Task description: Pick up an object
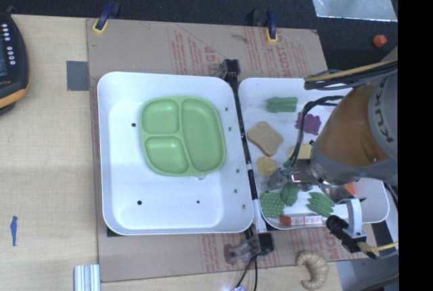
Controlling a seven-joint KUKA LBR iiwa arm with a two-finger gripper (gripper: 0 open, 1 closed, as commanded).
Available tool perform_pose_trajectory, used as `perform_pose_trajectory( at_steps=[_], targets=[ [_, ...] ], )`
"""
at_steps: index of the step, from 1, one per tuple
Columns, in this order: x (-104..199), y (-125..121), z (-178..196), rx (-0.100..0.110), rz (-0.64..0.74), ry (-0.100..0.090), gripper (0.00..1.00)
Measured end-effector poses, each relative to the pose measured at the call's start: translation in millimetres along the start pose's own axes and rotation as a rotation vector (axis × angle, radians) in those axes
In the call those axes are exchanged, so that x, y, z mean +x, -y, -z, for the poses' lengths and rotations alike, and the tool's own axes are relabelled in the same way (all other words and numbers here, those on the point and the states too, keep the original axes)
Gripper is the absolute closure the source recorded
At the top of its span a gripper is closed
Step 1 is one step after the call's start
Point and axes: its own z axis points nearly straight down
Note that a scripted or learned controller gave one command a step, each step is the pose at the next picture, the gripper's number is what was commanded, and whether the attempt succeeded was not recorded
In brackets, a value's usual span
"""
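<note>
Surface (47, 168) of pale wood runs across the view, and we start at its left edge, where a dark handheld controller (10, 56) with an orange rim lies; next comes a brown cardboard sheet (176, 49) clamped at the top, bearing two shallow white bins side by side; the left bin (122, 208) holds a green divided plate (183, 135) near its middle, and nothing else that we can make out; past the black hinge between them, the right bin (254, 90) holds the loose objects: a green block (281, 104) at the top, a tan bread slice (264, 138) below it, a purple piece (310, 123) to its right, a small yellow piece (266, 165), and a cluster of green leafy pieces (272, 204) near the front; the grey and orange arm (355, 130) reaches in from the right and covers much of this bin; the hand (292, 178) sits low over the green cluster, but we cannot tell whether it is spread or pressed together; a curled tan item (313, 268) lies outside the bins at the front; we judge the pick not yet done, since nothing visibly sits between the fingers, so gripping and lifting remain.
</note>
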Motion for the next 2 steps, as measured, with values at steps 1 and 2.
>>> perform_pose_trajectory(
  at_steps=[1,2],
  targets=[
    [-3.9,-1.2,10.5,-0.002,-0.001,0.003,1.0],
    [50.9,-79.2,107.2,-0.02,0.003,0.004,1.0]
  ],
)
